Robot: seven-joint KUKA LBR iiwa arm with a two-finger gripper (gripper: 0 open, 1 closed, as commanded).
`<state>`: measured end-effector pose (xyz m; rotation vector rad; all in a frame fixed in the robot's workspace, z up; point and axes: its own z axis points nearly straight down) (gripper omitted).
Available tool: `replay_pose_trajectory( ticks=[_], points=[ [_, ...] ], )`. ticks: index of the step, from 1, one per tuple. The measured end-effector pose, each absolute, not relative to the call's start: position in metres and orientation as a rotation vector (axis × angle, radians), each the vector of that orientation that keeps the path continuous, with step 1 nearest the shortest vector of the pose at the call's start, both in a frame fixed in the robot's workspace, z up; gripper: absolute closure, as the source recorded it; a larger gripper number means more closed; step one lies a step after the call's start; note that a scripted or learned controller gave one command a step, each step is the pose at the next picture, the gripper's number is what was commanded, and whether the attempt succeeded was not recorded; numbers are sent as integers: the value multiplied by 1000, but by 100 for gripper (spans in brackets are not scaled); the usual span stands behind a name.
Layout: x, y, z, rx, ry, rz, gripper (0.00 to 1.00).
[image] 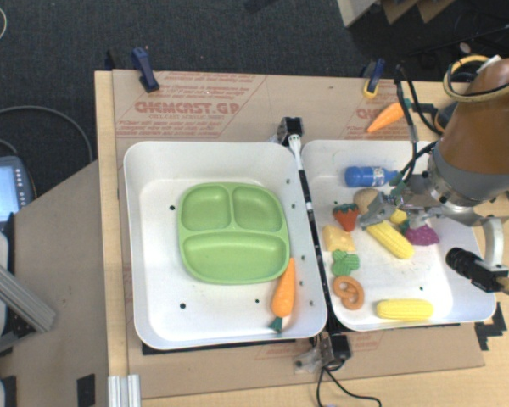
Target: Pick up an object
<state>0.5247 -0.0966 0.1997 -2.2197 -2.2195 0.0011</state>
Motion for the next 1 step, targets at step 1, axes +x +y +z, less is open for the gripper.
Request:
replay_pose_trajectory(
  ticks=[1],
  points=[
    [564,-148,79,-2225,-2218,3,0]
  ],
)
